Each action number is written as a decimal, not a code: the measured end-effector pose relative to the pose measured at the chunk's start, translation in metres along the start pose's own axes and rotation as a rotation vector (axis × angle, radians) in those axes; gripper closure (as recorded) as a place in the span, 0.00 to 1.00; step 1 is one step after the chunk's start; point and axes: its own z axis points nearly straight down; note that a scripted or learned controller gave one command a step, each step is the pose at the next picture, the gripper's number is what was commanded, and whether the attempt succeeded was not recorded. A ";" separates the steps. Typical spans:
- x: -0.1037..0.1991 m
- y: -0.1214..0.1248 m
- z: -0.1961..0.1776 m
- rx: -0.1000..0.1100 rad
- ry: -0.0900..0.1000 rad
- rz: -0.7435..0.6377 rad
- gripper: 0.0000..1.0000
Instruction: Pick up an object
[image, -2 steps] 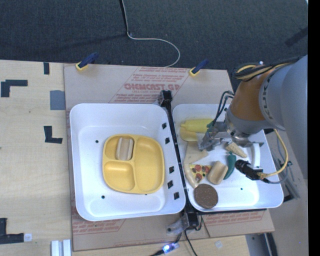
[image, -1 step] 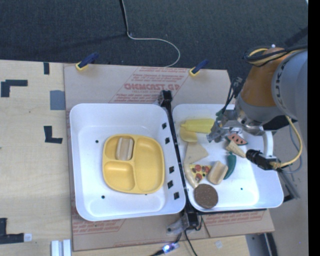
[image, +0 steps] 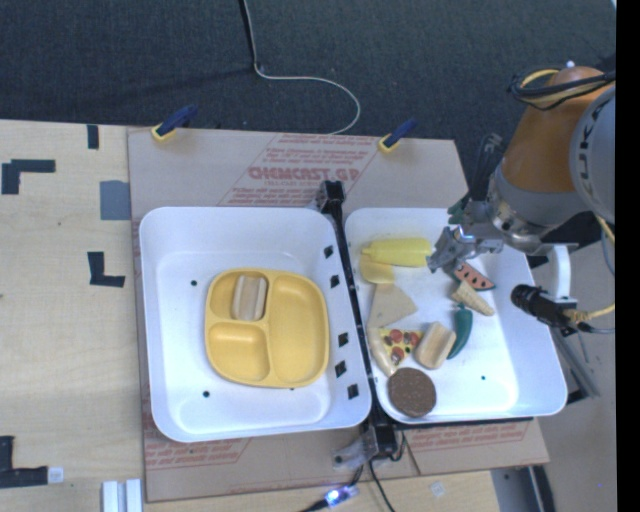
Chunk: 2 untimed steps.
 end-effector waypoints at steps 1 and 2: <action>0.001 0.000 -0.004 0.003 0.001 0.001 1.00; 0.030 -0.044 -0.005 0.007 0.001 0.000 1.00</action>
